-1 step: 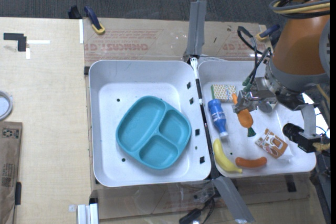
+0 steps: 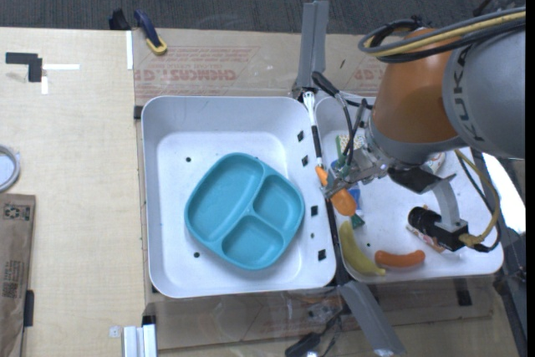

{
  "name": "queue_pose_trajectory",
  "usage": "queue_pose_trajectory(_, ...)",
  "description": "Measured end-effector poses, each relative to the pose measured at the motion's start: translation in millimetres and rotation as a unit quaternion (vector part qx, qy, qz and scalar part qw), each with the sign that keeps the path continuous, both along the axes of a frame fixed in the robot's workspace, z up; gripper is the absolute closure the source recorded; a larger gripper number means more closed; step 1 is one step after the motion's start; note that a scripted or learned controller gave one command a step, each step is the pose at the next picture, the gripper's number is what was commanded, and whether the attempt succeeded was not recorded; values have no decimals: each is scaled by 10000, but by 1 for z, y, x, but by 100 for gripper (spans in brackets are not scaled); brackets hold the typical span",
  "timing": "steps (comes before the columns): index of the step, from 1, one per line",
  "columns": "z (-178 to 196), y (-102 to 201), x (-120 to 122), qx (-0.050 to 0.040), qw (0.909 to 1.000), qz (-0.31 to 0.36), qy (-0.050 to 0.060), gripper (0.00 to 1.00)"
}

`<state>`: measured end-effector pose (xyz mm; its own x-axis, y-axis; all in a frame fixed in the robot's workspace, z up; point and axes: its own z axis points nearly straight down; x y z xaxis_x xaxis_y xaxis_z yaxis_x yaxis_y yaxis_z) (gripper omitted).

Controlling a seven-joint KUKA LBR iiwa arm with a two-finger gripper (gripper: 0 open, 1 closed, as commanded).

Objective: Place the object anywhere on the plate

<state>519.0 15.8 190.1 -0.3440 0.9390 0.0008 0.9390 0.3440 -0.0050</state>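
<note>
A blue three-compartment plate (image 2: 244,211) lies in the left white bin (image 2: 167,180) with nothing on it. My gripper (image 2: 340,178) reaches down at the left edge of the right bin (image 2: 468,263), under the orange-banded wrist, just past the wall between the bins. Right under it sits a cluster of small toys: an orange piece (image 2: 343,199) against a blue piece (image 2: 353,196), and a small orange bit (image 2: 322,174) by the wall. I cannot make out whether anything is in its grasp.
A yellow banana (image 2: 356,252) and a red-orange sausage (image 2: 400,259) lie along the right bin's front edge, with a small green piece (image 2: 358,221) above the banana. The arm covers most of the right bin. A roll of tape (image 2: 5,169) lies on the bench at far left.
</note>
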Motion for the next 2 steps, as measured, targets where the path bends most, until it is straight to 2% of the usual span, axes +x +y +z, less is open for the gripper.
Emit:
queue_pose_trajectory(1,41,56,28,0,9986,519,-17,100)
queue_pose_trajectory(2,41,56,28,0,9987,518,-15,0)
